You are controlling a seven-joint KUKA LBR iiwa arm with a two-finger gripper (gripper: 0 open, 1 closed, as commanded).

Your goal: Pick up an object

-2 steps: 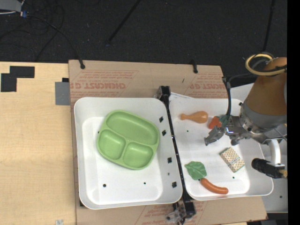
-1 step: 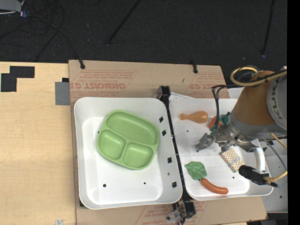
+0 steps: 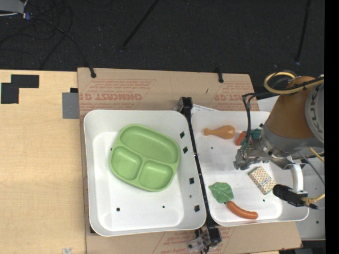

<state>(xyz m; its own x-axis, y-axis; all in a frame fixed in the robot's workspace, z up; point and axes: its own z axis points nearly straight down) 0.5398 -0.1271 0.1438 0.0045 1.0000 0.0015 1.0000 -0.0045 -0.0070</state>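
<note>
My gripper [image 3: 243,162] hangs low in the middle of the right bin [image 3: 220,157], over bare white floor. An orange toy drumstick [image 3: 221,132] lies at the back of this bin. A small red piece [image 3: 241,137] and a teal piece [image 3: 256,134] sit just behind the gripper, partly hidden by the wrist. To the gripper's right a small patterned box [image 3: 261,179] rests tilted. Toward the front lie a green leaf [image 3: 221,191] and an orange-red sausage [image 3: 242,210]. I see nothing held in the gripper.
The left bin [image 3: 100,216] holds a green divided plate [image 3: 144,157]. A black divider rail [image 3: 195,163] runs between the two bins. Cardboard lies under both bins, with a wooden bench top to the left.
</note>
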